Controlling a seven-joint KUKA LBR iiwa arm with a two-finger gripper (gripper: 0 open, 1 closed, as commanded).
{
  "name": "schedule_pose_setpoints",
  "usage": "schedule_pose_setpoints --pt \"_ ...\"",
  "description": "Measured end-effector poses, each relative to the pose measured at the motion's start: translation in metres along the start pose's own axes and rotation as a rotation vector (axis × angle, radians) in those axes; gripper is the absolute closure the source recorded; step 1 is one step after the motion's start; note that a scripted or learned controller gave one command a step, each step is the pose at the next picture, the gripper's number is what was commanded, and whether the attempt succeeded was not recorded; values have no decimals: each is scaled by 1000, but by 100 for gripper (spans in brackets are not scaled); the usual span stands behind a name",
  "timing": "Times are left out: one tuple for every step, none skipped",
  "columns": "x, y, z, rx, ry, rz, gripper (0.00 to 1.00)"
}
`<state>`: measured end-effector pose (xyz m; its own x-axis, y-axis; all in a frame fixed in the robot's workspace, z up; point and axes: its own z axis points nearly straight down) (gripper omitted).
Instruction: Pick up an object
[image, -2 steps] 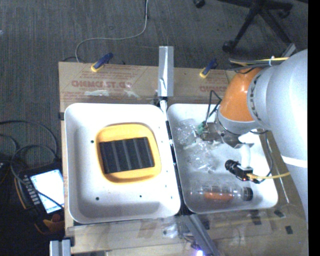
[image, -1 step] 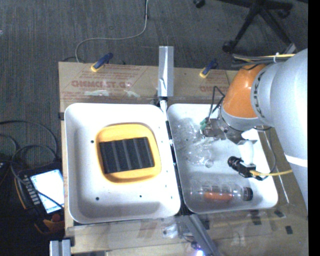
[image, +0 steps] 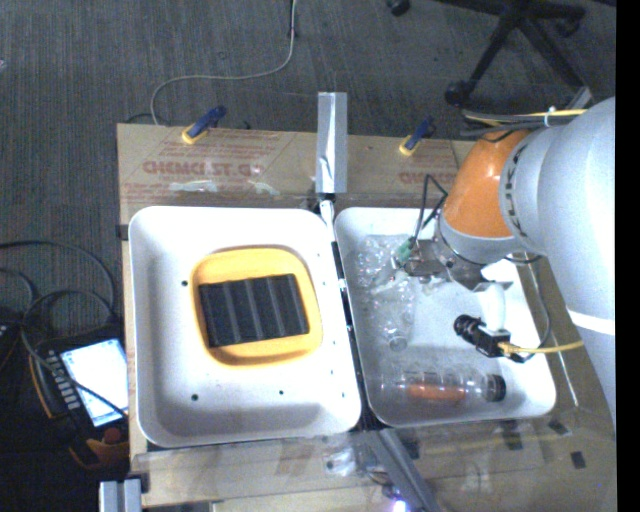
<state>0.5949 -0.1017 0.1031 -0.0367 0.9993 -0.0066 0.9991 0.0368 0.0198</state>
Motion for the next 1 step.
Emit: schedule_pose_setpoints --pt "2 40 13 13 1 -162 0"
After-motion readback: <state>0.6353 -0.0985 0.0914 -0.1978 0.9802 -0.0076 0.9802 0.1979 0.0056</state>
